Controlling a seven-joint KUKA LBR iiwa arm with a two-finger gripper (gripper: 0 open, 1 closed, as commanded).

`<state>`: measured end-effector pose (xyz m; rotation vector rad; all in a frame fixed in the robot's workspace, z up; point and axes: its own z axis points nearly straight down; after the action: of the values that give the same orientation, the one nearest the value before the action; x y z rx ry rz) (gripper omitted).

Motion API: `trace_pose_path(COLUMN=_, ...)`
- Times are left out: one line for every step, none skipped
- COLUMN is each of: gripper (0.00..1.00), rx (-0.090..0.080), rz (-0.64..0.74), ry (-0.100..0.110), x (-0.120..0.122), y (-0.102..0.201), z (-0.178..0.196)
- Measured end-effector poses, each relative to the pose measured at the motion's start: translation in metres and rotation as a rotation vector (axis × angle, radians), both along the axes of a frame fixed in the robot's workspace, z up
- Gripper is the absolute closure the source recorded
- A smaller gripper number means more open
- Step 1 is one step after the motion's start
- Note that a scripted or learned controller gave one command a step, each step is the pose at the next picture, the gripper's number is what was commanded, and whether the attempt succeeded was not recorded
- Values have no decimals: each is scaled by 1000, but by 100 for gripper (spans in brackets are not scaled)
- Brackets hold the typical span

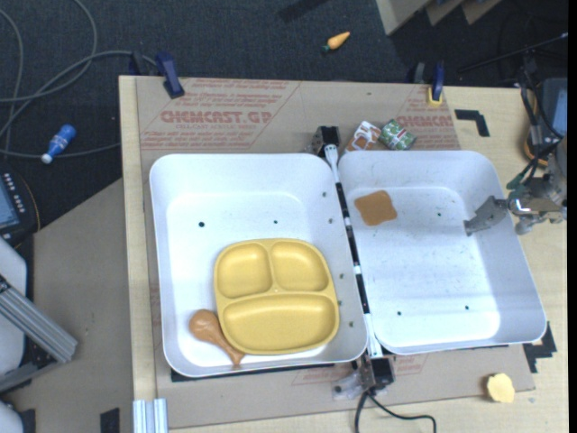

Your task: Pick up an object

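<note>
Printed lettering on the brown board

The brown board (270, 106) under the white bins (180, 242) carries red print — "CHEMCAST GP" reads just beyond the left bin's far edge; a fainter repeat sits beyond the right bin — too cut off to read whole.

At the right edge, the gripper (491, 215) shows as a dull grey metal finger with an angular, wedge-like tip. Behind it sits a pale silvery-grey wrist block, with thin dark cables looping above.
</note>
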<state>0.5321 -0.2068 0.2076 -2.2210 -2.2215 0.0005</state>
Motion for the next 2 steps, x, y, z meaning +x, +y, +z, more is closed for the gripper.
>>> trace_pose_path(gripper=0, rx=0, rz=12, ry=-13, x=141, y=77, z=-125)
trace_pose_path(gripper=0, rx=2, rz=3, ry=4, x=101, y=114, z=-123)
